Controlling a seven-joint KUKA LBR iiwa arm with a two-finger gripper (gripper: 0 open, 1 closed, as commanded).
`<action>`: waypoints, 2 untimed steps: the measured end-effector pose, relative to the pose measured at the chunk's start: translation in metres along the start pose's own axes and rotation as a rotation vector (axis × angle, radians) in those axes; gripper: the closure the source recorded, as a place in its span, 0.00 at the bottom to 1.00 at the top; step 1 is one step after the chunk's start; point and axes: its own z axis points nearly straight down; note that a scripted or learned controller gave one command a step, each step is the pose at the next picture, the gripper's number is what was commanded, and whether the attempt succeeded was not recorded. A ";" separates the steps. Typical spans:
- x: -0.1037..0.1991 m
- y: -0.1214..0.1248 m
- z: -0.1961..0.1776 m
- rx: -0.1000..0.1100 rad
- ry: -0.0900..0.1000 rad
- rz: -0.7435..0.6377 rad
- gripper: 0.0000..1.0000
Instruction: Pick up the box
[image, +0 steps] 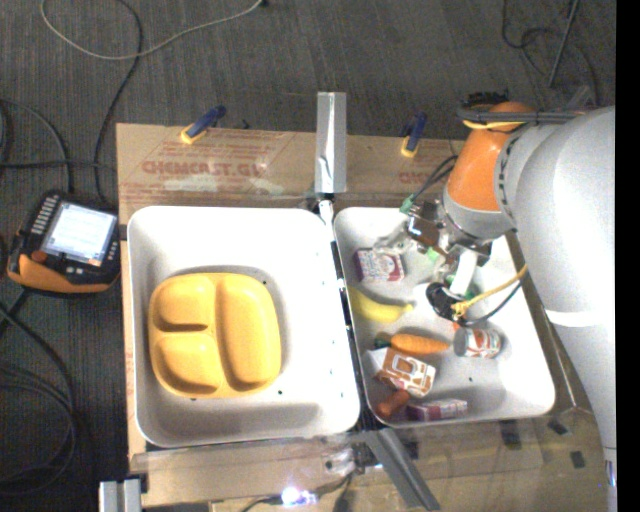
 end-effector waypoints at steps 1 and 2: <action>-0.071 -0.037 -0.077 0.021 -0.022 0.146 0.00; -0.006 -0.020 0.001 0.007 -0.018 -0.007 0.00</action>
